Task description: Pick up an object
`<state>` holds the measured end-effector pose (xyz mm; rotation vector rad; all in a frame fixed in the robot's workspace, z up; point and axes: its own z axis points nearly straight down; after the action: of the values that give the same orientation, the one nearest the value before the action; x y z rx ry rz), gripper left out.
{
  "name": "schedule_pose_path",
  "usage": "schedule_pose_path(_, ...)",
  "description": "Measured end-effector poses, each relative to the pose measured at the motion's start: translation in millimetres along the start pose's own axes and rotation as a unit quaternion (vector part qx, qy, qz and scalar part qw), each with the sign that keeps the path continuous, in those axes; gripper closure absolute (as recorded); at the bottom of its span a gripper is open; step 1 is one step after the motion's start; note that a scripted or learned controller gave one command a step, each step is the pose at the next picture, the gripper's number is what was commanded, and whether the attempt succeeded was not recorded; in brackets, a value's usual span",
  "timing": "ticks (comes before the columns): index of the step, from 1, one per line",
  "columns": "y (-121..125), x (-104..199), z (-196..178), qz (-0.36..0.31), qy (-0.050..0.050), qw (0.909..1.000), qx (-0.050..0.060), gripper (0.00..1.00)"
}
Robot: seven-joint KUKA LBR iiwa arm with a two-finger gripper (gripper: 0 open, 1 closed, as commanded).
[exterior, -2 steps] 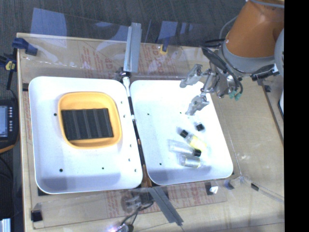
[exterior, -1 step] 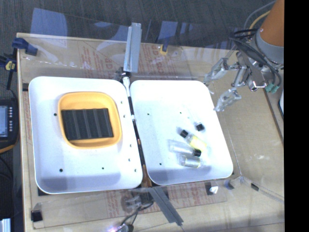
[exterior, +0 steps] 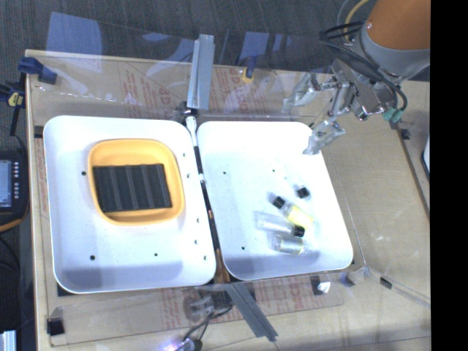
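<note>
Pre-grasp: gripper (exterior: 316, 120) open wide, empty, over right bin (exterior: 241, 254) top-right corner; next needs descent toward small vials (exterior: 287, 224) w/ alignment.

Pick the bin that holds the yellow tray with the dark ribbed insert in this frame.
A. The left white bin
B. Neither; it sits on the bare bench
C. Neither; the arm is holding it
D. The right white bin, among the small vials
A. The yellow tray with the dark ribbed insert lies flat inside the left white bin, while the small clear vials lie in the right white bin.
</note>
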<state>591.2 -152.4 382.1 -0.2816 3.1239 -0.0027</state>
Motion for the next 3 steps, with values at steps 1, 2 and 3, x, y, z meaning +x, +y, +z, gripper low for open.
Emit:
schedule_pose_path(1, -37.5, -3.1, -43.4, -0.069, 0.000, 0.9976, 0.000, 0.00)
schedule_pose_path(2, -24.1, -28.1, -62.2, -0.147, -0.002, 0.9891, 0.001, 0.00)
schedule_pose_path(3, -65.7, -56.1, -59.3, -0.222, -0.001, 0.9751, 0.000, 0.00)
